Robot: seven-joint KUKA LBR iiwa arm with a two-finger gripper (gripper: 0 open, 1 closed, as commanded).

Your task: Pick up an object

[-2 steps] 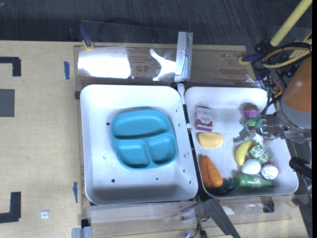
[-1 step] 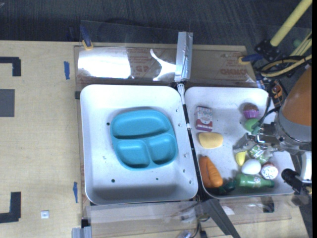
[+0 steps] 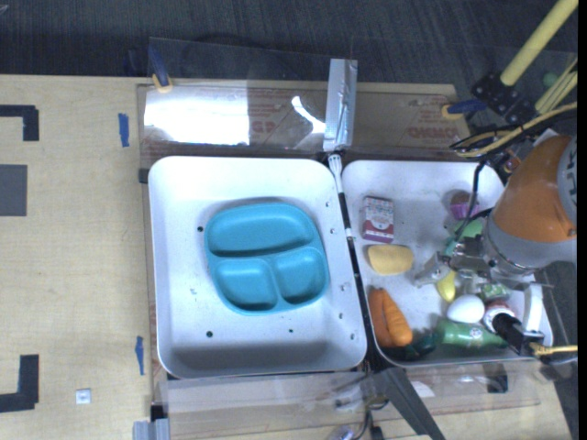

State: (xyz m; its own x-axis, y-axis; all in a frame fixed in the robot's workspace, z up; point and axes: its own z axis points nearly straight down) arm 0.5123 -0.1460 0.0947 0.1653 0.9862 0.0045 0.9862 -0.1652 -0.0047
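Note:
The right bin (image 3: 417,180) holds several small items. A red and white box (image 3: 378,218) lies near its left wall, with a yellow lump (image 3: 390,260) just below it. An orange carrot (image 3: 392,319) lies at the front left, beside a green bottle-like item (image 3: 463,337). A white egg (image 3: 466,311) and a small yellow piece (image 3: 447,289) sit in the middle, and a purple item (image 3: 458,202) lies farther back. My gripper (image 3: 456,262) hangs low in the bin's right half, just above the small yellow piece and the egg. The wrist hides what is directly under it.
The left bin (image 3: 174,246) holds a blue divided plate (image 3: 266,255). A clear sheet and a metal strip (image 3: 339,104) stand behind the bins. Cables and a yellow rod (image 3: 541,30) crowd the back right. The grey arm with its orange band (image 3: 541,200) covers the right bin's right side.

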